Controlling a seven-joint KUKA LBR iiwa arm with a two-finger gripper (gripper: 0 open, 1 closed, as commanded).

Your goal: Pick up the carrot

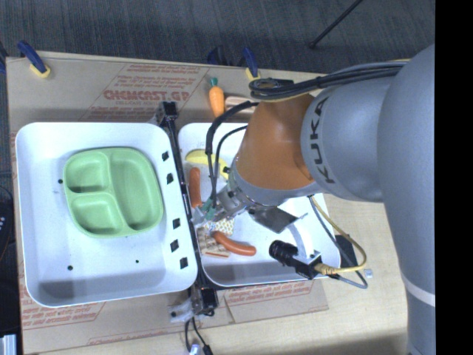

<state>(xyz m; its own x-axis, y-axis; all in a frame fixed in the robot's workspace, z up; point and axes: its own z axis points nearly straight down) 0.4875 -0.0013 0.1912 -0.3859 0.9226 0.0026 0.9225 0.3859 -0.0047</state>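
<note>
- Camera view: carrot (215,100) sits at upper centre, outside the right bin (255,276).
- Gripper (213,211) hovers low among sausages (235,245); grip state unreadable.
- Risk: it grabs a sausage instead.

- big chunky grey arm (369,139), smooth rounded casing
- wide orange band (273,150) near the wrist end
- "KUKA" lettering (319,143) in dark letters on the grey
- black cables (310,80) looped over the orange part
- yellowish cable (347,261) by a black connector

Fixed overhead camera — slanted, both bins (29,220)
</note>
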